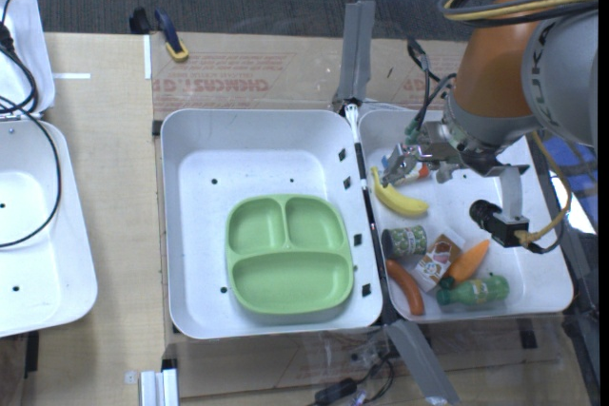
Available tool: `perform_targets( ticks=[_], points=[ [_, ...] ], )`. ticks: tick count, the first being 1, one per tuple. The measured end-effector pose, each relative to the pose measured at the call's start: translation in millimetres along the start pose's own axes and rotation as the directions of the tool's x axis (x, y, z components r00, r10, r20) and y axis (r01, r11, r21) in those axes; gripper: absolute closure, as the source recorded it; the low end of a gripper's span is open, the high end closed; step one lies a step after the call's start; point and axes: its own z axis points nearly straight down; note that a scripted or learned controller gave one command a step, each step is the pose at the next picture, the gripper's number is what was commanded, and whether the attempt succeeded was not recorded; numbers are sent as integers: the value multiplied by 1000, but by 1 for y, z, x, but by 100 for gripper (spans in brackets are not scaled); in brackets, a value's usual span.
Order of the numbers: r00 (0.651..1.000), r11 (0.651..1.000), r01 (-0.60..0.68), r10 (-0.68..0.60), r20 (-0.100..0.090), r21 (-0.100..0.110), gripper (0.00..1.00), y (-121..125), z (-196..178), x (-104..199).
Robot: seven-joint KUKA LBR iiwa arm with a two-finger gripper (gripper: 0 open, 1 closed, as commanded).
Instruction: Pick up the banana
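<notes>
On the wooden surface [105, 109] two shallow white bins stand side by side. The left bin [190, 204] carries a light green plate [287, 254] with three compartments; nothing lies in these compartments. The right bin [547, 285] is more crowded. Between the two bins a grey upright bracket [357, 52] rises at the far side, and another white tray [38, 233] with a black cable [33, 90] over it sits at the far left of the surface.

From the right the grey arm [566, 81] with its orange band [500, 62] reaches over the far part of the right bin, the wrist turned toward the left. Yellow and black hoses loop above the orange band. The gripper [404, 164] hangs low at the far-left part of this bin, just above the far end of the banana [398, 198]. I cannot tell if its fingers are spread or closed, and no thing is seen between them.

The banana lies on the bin floor beside the left wall, curved, with one end under the gripper. Near its front side stands a small green can [406, 241]. Beside the can lies a small red and white packet [437, 265], touching an orange carrot [468, 261]. A green bottle [473, 291] lies on its side at the front, and an orange-red sausage-like piece [406, 288] lies near the front-left corner.
</notes>
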Motion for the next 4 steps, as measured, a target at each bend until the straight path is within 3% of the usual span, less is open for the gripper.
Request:
perform_targets(
  ticks=[1, 2, 3, 4],
  points=[
    [998, 998, 66, -66, 0, 1, 0, -27, 0, 17],
    [998, 998, 59, -59, 0, 0, 0, -47, 0, -14],
    [999, 999, 50, -50, 0, 1, 0, -56, 1, -1],
    [989, 989, 147, -147, 2, -1, 0, -20, -107, 11]
  ],
)
